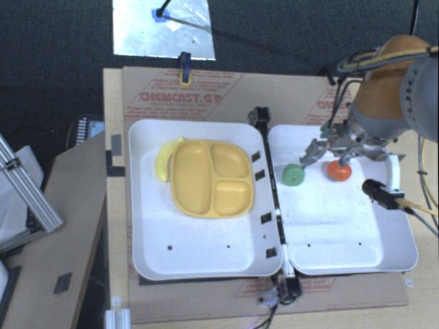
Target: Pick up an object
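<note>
In the right bin (343, 242), a small green round object (293, 175) lies near the left wall. A small orange-red object (339, 172) lies to its right. My gripper (328, 157) hangs over the bin's far part, between and slightly behind the two. It is open, with nothing between its fingers. The left finger (312, 152) points toward the green object. The right finger (345, 158) sits just above the orange-red object's top edge. The arm's grey wrist and orange band (387, 91) rise toward the upper right.
The left bin (154, 252) holds a yellow divided plate (209, 178) with a yellow banana-shaped piece (163, 160) tucked at its left edge. A black part (381, 192) juts in at the right bin's right wall. Black clips (269, 184) line the seam between the bins.
</note>
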You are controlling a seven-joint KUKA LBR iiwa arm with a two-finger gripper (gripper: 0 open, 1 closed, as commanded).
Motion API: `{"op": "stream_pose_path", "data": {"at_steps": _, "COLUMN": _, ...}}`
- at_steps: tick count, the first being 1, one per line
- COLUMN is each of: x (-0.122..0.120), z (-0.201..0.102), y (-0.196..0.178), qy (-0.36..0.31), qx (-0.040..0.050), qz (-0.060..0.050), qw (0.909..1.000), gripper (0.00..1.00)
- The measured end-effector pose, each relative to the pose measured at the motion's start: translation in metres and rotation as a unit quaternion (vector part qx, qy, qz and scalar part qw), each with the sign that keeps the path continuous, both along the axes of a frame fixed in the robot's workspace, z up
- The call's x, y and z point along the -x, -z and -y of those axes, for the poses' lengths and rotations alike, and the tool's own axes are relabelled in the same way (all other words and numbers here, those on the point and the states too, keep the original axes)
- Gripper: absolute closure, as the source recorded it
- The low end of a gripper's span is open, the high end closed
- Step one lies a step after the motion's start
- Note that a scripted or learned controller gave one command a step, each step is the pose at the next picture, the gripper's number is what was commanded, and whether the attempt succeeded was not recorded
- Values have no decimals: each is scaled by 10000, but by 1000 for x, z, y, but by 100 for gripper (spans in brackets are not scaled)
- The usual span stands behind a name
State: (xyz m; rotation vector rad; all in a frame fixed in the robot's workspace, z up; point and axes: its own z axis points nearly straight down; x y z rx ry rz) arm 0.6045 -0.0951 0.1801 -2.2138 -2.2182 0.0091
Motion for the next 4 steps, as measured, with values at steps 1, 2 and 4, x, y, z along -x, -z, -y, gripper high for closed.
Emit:
{"op": "stream_pose_path", "data": {"at_steps": 1, "x": -3, "z": 0, "y": -6, "qy": -8, "qx": 6, "qz": 55, "qw": 10000, "gripper": 0}}
{"op": "stream_pose_path", "data": {"at_steps": 2, "x": 2, "z": -7, "y": 54, "qy": -1, "qx": 4, "qz": 32, "qw": 10000, "gripper": 0}}
{"op": "stream_pose_path", "data": {"at_steps": 4, "x": 1, "z": -7, "y": 85, "qy": 15, "qx": 10, "qz": 61, "qw": 10000, "gripper": 100}}
